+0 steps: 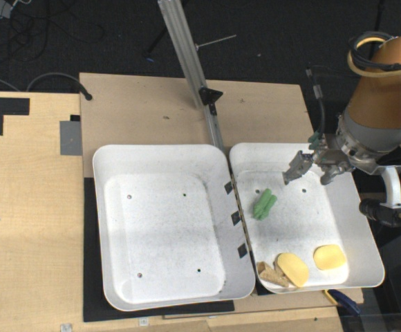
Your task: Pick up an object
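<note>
The right bin (339, 199) holds a green block (263, 204) near its left wall. Two yellow rounded pieces lie near its front edge, one (294, 268) left of the other (329, 256). A tan crumbly piece (272, 275) sits in the front left corner. My gripper (310, 172) hangs over the back of the right bin, up and to the right of the green block, with its two fingers spread apart. Nothing is between the fingers.
The left bin (160, 223) stands beside the right one, joined by black clips along the shared wall. A slanted metal rail (189, 61) runs from the back toward the gap between the bins. The arm's orange and grey wrist (373, 109) looms at the right.
</note>
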Controlling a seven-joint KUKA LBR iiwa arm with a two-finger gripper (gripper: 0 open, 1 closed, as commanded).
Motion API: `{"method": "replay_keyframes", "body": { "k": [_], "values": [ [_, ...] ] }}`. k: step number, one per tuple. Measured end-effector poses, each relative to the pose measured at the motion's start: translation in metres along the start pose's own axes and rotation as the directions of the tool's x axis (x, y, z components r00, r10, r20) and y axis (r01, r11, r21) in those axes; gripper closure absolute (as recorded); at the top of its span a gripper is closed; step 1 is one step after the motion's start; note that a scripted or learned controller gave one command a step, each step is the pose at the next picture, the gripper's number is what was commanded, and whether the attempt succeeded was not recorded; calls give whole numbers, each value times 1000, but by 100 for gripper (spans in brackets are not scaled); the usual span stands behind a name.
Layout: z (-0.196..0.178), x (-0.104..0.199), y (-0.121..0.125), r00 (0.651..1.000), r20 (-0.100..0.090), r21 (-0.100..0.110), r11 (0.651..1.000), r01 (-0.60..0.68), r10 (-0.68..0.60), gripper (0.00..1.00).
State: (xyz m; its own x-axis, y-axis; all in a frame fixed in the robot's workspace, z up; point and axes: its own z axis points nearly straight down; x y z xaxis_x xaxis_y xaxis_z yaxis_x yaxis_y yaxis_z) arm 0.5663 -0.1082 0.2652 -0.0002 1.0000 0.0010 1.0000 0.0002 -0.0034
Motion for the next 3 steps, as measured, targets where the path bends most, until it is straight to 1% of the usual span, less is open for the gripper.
{"method": "replay_keyframes", "body": {
  "k": [1, 2, 3],
  "values": [
    [0, -1, 0, 1000, 0, -1, 1000, -3, 3, 0],
    [48, 7, -1, 1000, -1, 5, 1000, -6, 6, 0],
    [95, 5, -10, 1000, 0, 6, 1000, -2, 2, 0]
  ]
}}
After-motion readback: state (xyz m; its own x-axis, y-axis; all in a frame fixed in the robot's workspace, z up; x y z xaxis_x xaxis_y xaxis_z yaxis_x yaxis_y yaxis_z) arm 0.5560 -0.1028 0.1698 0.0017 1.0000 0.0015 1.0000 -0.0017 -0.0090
